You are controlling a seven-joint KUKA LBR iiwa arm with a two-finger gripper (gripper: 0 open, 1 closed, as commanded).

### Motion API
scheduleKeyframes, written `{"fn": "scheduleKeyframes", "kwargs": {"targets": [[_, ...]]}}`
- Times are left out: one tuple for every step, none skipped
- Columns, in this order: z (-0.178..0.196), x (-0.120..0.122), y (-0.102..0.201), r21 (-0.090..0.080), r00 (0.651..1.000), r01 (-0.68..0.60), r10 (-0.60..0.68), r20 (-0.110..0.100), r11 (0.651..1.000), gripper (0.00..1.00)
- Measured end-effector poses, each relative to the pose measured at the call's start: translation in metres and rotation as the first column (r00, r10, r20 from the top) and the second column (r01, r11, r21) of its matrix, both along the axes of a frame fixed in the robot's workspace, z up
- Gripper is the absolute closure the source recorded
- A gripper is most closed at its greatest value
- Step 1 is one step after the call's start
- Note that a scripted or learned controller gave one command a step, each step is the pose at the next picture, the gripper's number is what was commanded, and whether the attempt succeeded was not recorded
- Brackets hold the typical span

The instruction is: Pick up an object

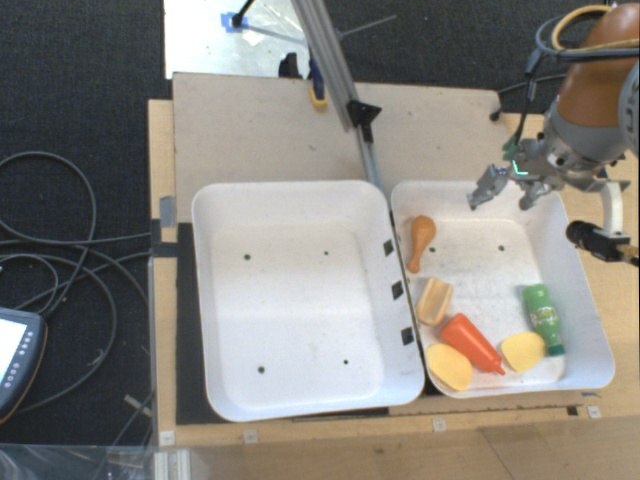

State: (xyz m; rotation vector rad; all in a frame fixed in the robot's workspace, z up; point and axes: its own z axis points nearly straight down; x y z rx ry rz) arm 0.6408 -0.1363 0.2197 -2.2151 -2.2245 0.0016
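The pincer (507, 189) hangs over the far rim of the right bin (580, 268), its two fingers spread apart with nothing between them. All the objects lie nearer the camera than the pincer, in that same bin. The drumstick-shaped piece (421, 239) is closest, a little to the pincer's left and below it in the view. The bread slice (434, 300) lies further down. The orange carrot (472, 343), the yellow round piece (450, 366) and the yellow lemon-like piece (522, 350) cluster along the near wall. The green bottle (543, 317) lies below and slightly right of the pincer. The arm's upper part is cut off at the frame's right edge. The left bin (215, 268) sits well left on the desk (260, 128).
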Motion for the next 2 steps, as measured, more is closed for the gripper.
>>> {"fn": "scheduleKeyframes", "kwargs": {"targets": [[0.003, 0.001, 0.000, -0.001, 1.000, -0.002, 0.002, 0.004, 1.000, 0.00], [-0.056, -0.005, -0.005, -0.001, 1.000, 0.004, -0.004, -0.001, 1.000, 0.00]]}}
